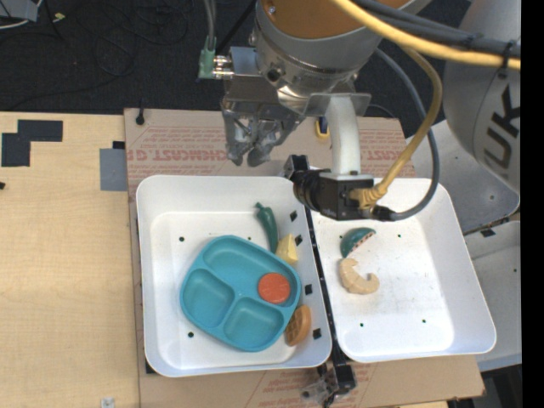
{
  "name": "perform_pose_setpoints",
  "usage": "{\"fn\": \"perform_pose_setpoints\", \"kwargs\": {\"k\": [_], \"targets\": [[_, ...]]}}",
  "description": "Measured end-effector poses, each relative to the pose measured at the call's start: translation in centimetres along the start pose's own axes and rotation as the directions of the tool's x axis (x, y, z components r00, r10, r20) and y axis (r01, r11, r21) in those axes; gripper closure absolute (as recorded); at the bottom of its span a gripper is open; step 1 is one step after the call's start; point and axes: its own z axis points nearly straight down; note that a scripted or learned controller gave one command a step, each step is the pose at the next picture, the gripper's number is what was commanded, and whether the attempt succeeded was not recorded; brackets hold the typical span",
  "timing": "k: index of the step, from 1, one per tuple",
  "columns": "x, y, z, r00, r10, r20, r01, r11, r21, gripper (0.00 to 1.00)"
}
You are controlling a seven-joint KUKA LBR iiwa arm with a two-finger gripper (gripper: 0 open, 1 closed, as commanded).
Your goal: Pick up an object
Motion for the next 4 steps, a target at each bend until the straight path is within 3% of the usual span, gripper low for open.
{"fn": "perform_pose_setpoints", "kwargs": {"k": [1, 4], "targets": [[0.0, -2.87, 0.04, 1.0, 0.001, 0.001, -0.001, 1.0, 0.0, 1.0], [0.16, -3.21, 0.05, 1.0, -0.006, 0.0, 0.006, 1.0, 0.0, 1.0]]}}
